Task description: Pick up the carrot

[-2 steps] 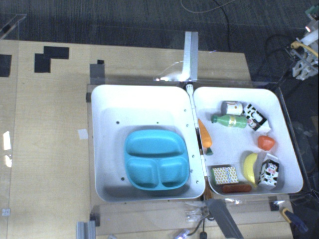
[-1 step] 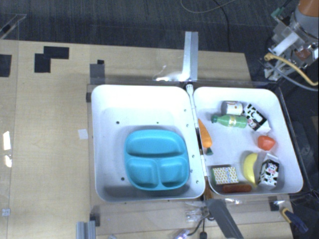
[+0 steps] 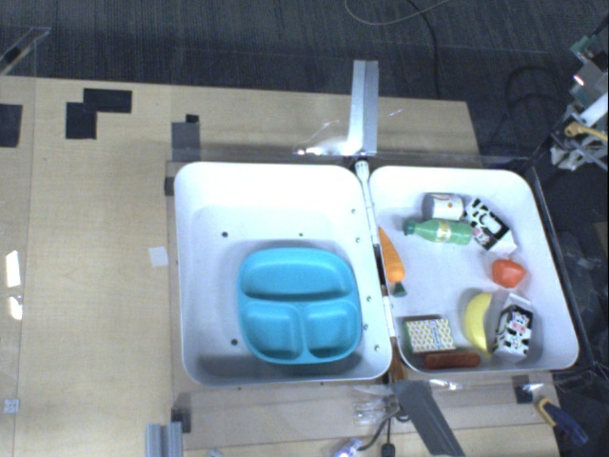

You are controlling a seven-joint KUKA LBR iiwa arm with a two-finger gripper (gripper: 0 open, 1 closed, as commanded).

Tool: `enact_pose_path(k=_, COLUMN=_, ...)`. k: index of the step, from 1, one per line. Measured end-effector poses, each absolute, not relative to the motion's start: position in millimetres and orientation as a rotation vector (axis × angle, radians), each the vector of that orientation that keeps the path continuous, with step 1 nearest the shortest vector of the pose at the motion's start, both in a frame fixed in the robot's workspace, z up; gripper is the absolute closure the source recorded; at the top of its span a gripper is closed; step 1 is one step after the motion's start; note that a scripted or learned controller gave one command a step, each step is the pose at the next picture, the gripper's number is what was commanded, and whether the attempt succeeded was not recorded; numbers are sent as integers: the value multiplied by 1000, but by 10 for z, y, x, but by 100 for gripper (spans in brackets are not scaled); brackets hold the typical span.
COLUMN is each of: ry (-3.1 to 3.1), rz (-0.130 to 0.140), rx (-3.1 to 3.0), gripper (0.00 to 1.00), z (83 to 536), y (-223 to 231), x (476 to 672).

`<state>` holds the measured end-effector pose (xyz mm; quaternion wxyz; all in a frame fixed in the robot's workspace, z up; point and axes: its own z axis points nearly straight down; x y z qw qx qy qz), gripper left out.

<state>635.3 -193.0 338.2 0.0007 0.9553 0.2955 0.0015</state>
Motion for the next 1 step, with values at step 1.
enact_pose_path(k=1, ry=1104, rz=5, rx=2941, gripper=100, z=3134, y=-1331, x=6421)
